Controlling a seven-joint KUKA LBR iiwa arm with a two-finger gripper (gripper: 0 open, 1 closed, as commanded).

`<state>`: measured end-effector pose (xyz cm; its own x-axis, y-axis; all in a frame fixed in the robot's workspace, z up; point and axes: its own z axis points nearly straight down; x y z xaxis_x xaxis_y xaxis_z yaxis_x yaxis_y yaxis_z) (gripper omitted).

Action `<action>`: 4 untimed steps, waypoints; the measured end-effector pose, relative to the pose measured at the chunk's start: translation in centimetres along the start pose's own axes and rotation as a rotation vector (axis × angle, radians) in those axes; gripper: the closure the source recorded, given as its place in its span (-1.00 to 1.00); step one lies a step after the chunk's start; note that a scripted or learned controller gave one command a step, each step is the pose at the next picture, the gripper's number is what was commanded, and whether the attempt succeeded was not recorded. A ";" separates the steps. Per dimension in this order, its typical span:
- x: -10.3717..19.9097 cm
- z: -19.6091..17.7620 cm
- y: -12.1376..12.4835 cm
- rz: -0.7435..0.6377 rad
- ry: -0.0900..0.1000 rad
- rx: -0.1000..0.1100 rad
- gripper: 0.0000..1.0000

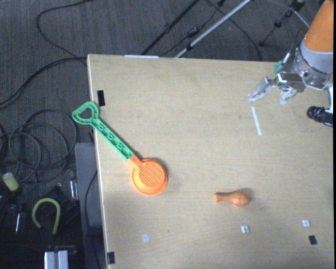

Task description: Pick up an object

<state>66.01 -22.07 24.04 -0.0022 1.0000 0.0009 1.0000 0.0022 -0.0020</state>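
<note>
The end effector (273, 92) hangs with its fingers spread wide and nothing between them, above the tabletop's (201, 94) far right. The small orange pear-shaped toy (233, 198) lies well apart (nearer the front); centre over its thick end before descending.

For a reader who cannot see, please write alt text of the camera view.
A grey arm with an orange band reaches in from the right, its gripper open above a tan board and holding nothing. On the board lie a green-handled orange strainer, a small orange drumstick-shaped toy and a thin white stick.
</note>
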 end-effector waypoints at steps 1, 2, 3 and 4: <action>-0.2 12.5 0.8 -0.081 -0.005 0.000 -1.00; -0.1 15.6 0.9 -0.602 -0.002 -0.002 -1.00; 0.0 14.6 1.0 -0.603 -0.003 -0.005 1.00; 5.1 6.3 1.0 -0.555 -0.002 -0.005 1.00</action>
